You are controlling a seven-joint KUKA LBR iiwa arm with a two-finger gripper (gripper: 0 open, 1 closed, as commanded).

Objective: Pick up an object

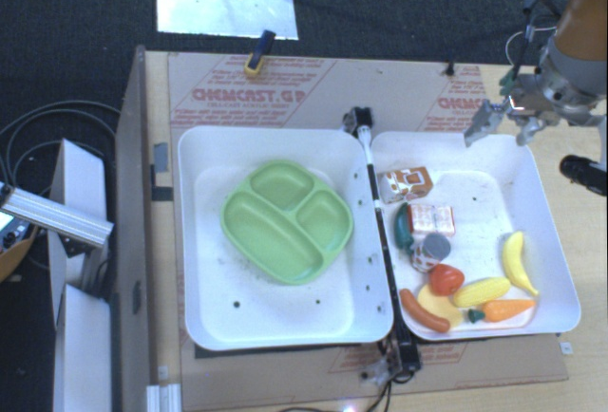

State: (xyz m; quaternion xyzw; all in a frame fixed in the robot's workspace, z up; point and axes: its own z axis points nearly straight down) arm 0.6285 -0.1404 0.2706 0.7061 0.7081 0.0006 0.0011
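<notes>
My gripper (502, 127) hangs above the far right rim of the right bin (546, 201), its two fingers spread open with nothing between them. Below it in that bin lie toy foods: a brown and white carton (407, 182), a pink and white box (435, 218), a green pepper (404, 228), a grey can (433, 250), a red tomato (445, 279), a corn cob (482, 290), a banana (516, 261), a carrot (507, 309) and a sausage (423, 310). All of them sit apart from the gripper.
The left bin (204, 211) holds a green divided plate (285, 220). A clamp (359, 121) sits where the bins meet at the back. Cardboard (313, 87) lies under both bins, with a yellow and blue tool (257, 55) at its far edge. Cables and boxes lie left of the bench.
</notes>
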